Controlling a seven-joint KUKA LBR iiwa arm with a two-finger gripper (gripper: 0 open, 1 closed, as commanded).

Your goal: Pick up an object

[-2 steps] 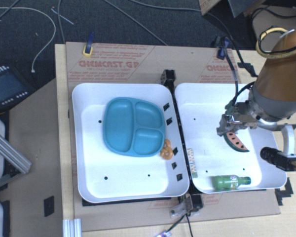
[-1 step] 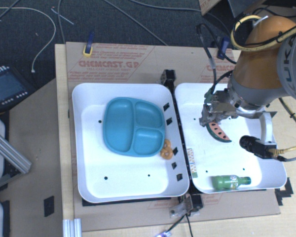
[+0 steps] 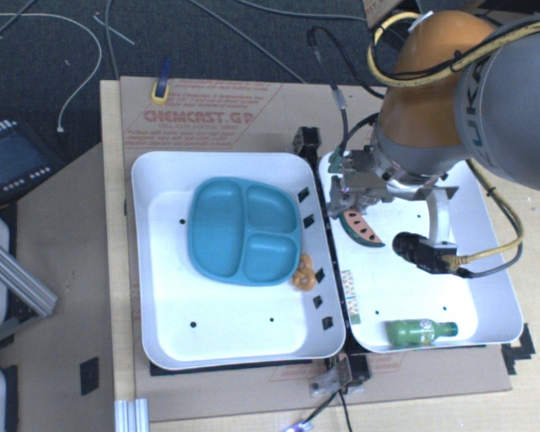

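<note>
Approach step: pincer [image 3: 349, 196] hangs low in the right bin [image 3: 486, 304] just above the watermelon slice [image 3: 364, 228], closure state can't tell from this angle; next move looks like a short drop onto the slice, clear of the bin divider.

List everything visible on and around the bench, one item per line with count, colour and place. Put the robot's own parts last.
Divided plate: one, blue, middle of the left bin.
Small food piece: one, orange-brown, touching the plate's lower right edge.
Watermelon slice: one, red with green rind, upper left of the right bin, below the gripper.
Bottle: one, green, lying on its side at the right bin's near edge.
Bins: two, white, side by side on the bench.
Cardboard sheet: one, tan with red print, under the bins.
Arm: one, grey with orange band, reaching over the right bin.
Gripper: one, metallic, above the watermelon slice.
</note>
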